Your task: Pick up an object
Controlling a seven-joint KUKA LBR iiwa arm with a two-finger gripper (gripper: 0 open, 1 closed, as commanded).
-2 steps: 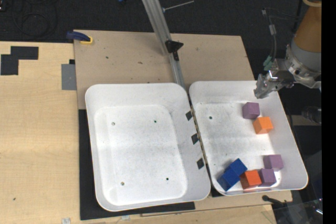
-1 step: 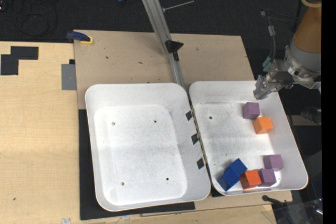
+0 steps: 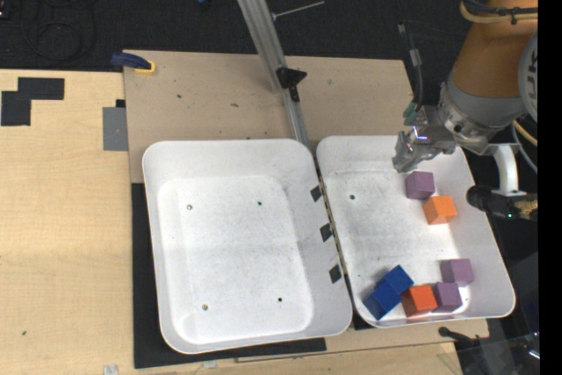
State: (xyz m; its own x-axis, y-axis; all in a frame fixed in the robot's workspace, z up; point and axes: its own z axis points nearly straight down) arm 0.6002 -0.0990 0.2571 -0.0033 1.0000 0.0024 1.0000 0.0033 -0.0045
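Observation:
In the right bin [image 3: 369,215], a purple cube [image 3: 420,183] lies near the back with an orange cube [image 3: 440,208] just in front of it. At the front corner sit a blue block [image 3: 388,291], an orange block [image 3: 421,299] and two purple cubes [image 3: 456,270] [image 3: 448,295]. My gripper [image 3: 409,157] hangs over the back of the right bin, just up and left of the purple cube, with nothing seen between its fingers.
The left bin [image 3: 233,250] stands beside the right one, with black clips [image 3: 326,232] along their shared edge. A slanted aluminium rail [image 3: 263,31] rises behind the bins. The arm's orange band [image 3: 496,48] is at the right.

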